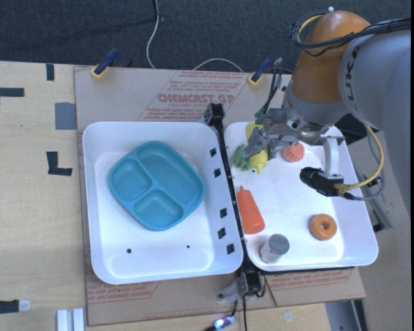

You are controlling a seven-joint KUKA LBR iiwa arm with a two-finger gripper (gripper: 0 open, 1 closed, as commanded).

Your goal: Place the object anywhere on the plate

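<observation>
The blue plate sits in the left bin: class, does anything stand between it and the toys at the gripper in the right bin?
Only the two bins' adjoining rims lie between; the divided blue plate has nothing on it.

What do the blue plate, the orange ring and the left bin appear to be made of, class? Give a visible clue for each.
Blue plate: probably moulded plastic, matte; its colour is even and its three compartments have soft rounded edges.
Orange ring: possibly foam or soft plastic toy food; dull, doughnut-shaped, no gloss.
Left bin: likely thin formed plastic, smooth white with rounded corners and a faint sheen.
</observation>
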